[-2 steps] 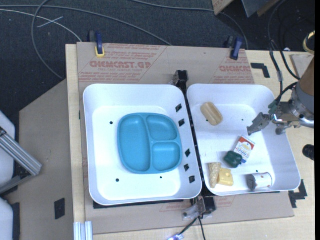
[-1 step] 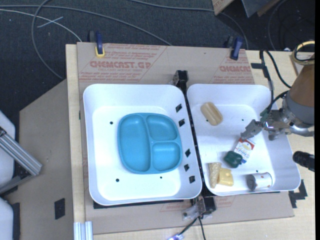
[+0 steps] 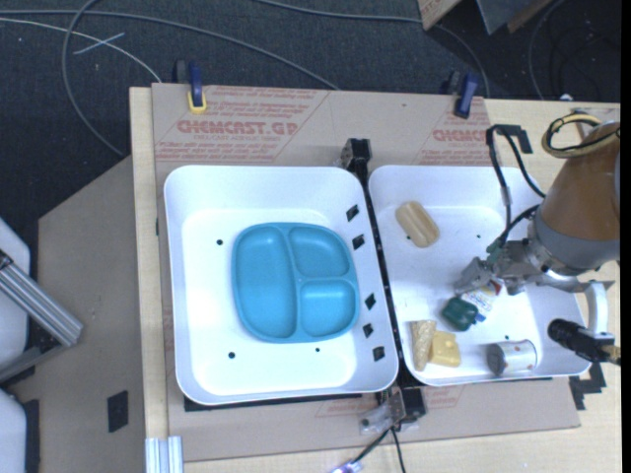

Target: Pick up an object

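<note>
The right bin [image 3: 444, 177] holds several small objects. A tan bread-shaped piece [image 3: 418, 224] lies near its far left. A dark green object [image 3: 459, 312] sits in the middle, with two yellow pieces [image 3: 435, 346] at the near left and a grey and white cylinder [image 3: 512, 355] at the near edge. My gripper [image 3: 480, 285] reaches in from the right and hangs low just above and to the right of the green object. Its tips are small and cluttered against the bin floor. I see nothing clearly held.
The left bin [image 3: 197, 264] holds a blue divided plate [image 3: 294, 281]. A black divider with clips [image 3: 363, 254] runs between the bins. The grey and orange arm [image 3: 582, 205] covers the right bin's right side. Black cables [image 3: 503, 166] loop over its far right corner.
</note>
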You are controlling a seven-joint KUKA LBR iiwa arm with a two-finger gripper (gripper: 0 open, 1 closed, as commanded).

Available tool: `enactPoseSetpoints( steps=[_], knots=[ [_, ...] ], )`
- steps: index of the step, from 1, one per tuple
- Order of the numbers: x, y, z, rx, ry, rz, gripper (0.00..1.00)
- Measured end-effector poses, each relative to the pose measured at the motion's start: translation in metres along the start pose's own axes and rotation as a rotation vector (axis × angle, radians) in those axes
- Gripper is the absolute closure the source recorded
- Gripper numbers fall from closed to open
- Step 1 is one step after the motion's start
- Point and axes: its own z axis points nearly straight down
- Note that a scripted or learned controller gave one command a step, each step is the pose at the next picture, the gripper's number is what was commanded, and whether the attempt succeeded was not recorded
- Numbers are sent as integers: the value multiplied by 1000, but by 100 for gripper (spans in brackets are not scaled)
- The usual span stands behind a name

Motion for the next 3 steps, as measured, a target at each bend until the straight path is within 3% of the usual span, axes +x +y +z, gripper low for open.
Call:
enactPoseSetpoints(
  steps=[1,3],
  knots=[
    [-1,1,-14,-6,-2,1,100],
    [1,2,-103,-13,-5,-1,100]
  ],
)
